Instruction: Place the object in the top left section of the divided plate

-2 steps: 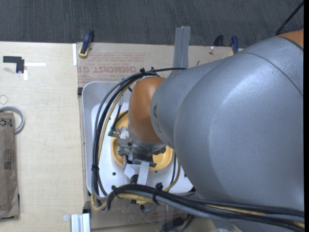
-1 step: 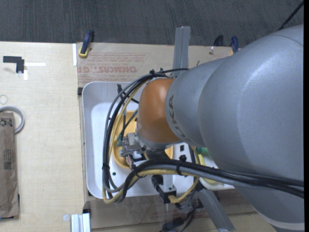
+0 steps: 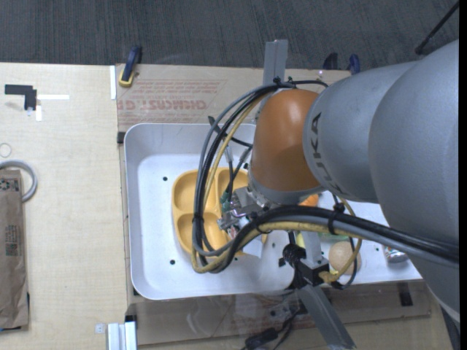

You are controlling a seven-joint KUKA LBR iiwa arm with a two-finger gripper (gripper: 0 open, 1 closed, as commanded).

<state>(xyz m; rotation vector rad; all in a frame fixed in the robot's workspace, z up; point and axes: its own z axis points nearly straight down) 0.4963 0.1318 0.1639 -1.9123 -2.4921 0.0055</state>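
Gripper (image 3: 235, 211): a small part of the mechanism shows under the wrist, over the plate's right side. Its opening cannot be judged from here, and nothing can be seen held.
Arm (image 3: 379, 137): grey, reaching in from the right and covering most of the bin's right half.
Orange band (image 3: 288, 144): directly above the plate's right edge.
Cables (image 3: 219, 159): black and yellowish loops hang from the wrist and drape across the plate's middle and lower part.
Divided plate (image 3: 186, 203): yellow, lying flat in the left-centre of the white bin (image 3: 146, 217). Its left sections are visible; the right side is hidden by the wrist and cables.
Object: a beige rounded item (image 3: 341, 255), possibly an egg, lies in the bin well right of the plate, partly behind a cable. A small orange patch (image 3: 310, 199) shows just under the arm; its identity is unclear.
Surface: a pale wooden bench (image 3: 58, 195), with a cardboard sheet (image 3: 175, 97) under the bin's far edge.
Surroundings: a brown paper bag (image 3: 11, 246) cut off at the left edge, a blue and yellow clamp (image 3: 131, 64) on the far edge, and dark carpet (image 3: 146, 13) beyond.
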